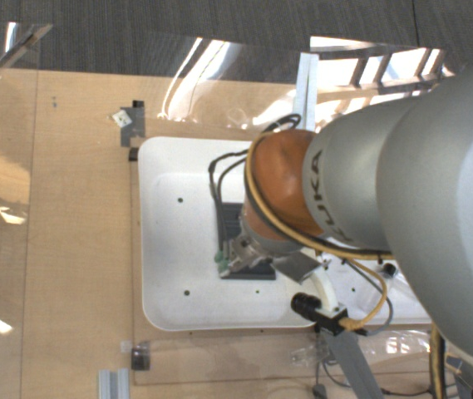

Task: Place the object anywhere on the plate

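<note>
My gripper (238, 258) hangs low over the right part of the left white bin (165, 248), seen from above beneath the orange band (282, 189) of the arm. A small green piece (219, 258) shows at the gripper's left edge; I cannot tell whether it is an object or part of the tool. The big grey arm (411, 206) hides whatever lies below the gripper, along with most of the right bin.
The left bin's floor is bare white with a few small dark holes. A black clamp (134, 127) sits at the bin's top left corner and another (140, 357) at its bottom left. Wooden bench surrounds the bin. Cables (361, 310) loop under the arm.
</note>
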Controlling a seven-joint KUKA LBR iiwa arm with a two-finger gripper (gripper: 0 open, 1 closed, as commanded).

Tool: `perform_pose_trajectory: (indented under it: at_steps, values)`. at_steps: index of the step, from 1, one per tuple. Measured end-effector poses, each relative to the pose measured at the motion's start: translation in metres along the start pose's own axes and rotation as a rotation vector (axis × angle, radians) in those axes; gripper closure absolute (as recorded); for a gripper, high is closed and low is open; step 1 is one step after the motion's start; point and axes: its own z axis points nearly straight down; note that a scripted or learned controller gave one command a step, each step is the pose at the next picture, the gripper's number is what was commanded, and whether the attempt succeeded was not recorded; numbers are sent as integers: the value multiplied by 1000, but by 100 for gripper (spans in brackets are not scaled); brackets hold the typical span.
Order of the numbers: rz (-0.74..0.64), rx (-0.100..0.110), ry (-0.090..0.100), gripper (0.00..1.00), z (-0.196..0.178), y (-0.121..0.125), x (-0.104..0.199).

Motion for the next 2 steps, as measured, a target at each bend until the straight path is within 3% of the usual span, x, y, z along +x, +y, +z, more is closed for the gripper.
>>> perform_pose_trajectory:
  at_steps: [1, 2]
  values:
    - [-476, -11, -4, 100, 47, 31, 48]
    - [-962, -5, -2, 100, -15, 39, 66]
